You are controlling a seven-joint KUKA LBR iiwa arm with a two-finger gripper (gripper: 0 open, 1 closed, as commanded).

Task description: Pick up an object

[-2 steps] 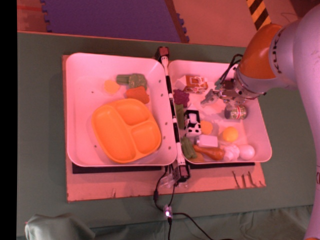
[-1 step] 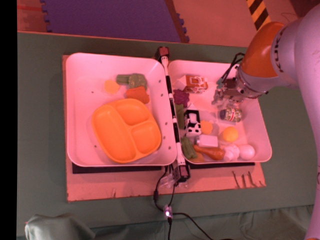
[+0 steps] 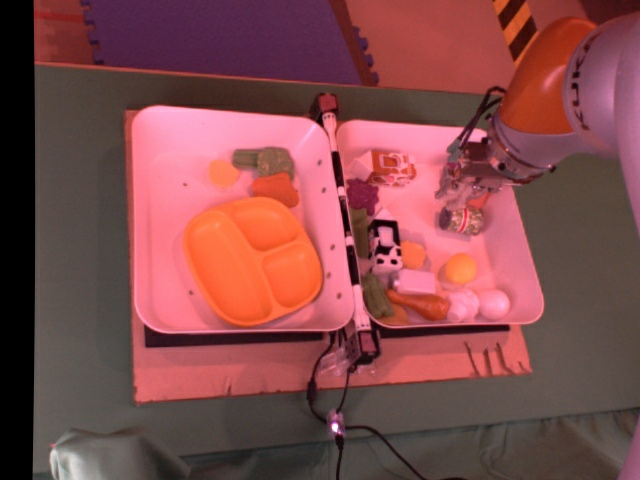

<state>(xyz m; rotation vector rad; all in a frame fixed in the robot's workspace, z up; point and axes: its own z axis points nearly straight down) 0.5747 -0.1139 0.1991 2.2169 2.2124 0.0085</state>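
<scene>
Big picture first: the grey KUKA arm (image 3: 590, 78) with its orange band sweeps in from the right and hangs over the right bin (image 3: 520, 268). Beside it sits the left bin (image 3: 160, 218), and in there the biggest item on show, an orange divided plate (image 3: 252, 260), lies flat toward the front. Behind the plate there's a green broccoli-like toy (image 3: 263, 158), an orange piece (image 3: 275, 189) just in front of it, and a small yellow disc (image 3: 222, 173) to its left.

Over to the right bin, and it's crowded along the left and front walls: an orange-and-white carton (image 3: 388, 168) at the back, a purple grape-like cluster (image 3: 361, 195), a black-and-white cow-patterned box (image 3: 386, 248), a carrot (image 3: 420, 305), a yellow ball (image 3: 460, 268) and a white egg (image 3: 493, 303).

Now the gripper (image 3: 466, 190) — it's low over the back right of that bin, and right beneath its tip lies a small tin can (image 3: 461, 219) on its side. How wide the gripper stands, I cannot tell from this angle, and nothing is visibly lifted.
</scene>
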